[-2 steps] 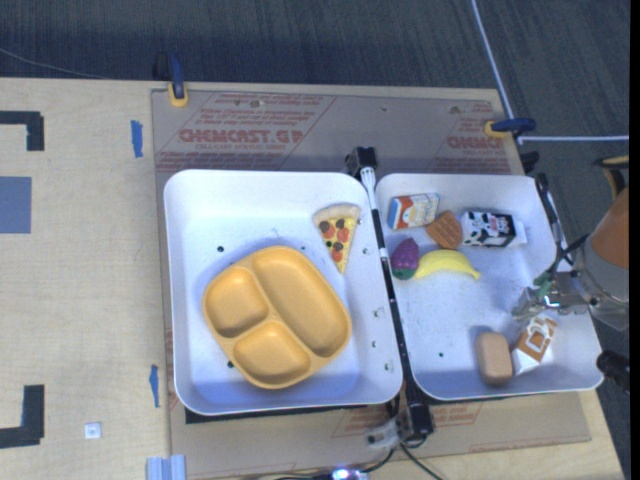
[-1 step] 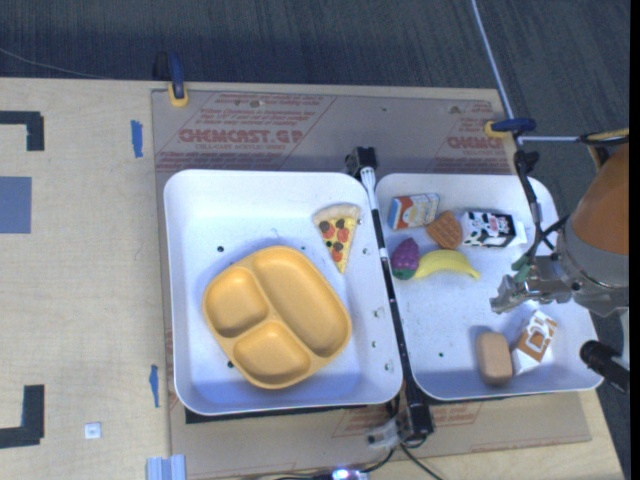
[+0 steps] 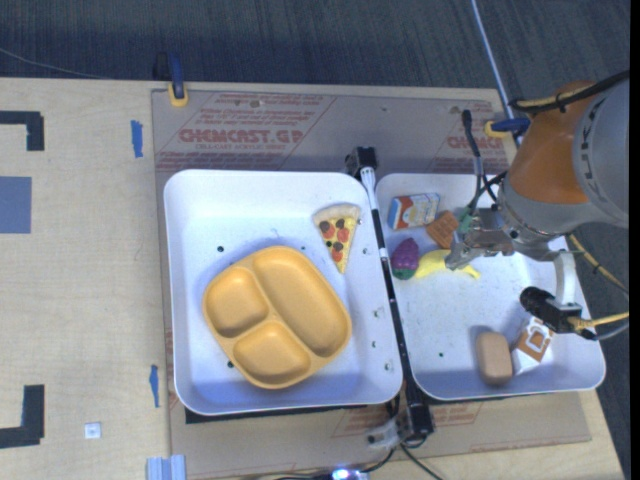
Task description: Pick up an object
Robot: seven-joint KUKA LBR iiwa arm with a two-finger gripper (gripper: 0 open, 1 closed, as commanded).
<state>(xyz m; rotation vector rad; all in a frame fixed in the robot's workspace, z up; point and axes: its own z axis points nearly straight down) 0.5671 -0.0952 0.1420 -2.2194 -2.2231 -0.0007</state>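
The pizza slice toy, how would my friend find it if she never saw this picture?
Start at the left white bin, the one with the big yellow divided plate. Look to that bin's far right corner, just beyond the plate and beside the strip between the two bins. The pizza slice lies there: a small pale triangle with red dots, the only other thing in that bin.

Arm [image 3: 575,158] cut off right; tool [image 3: 462,253] perhaps obscured.
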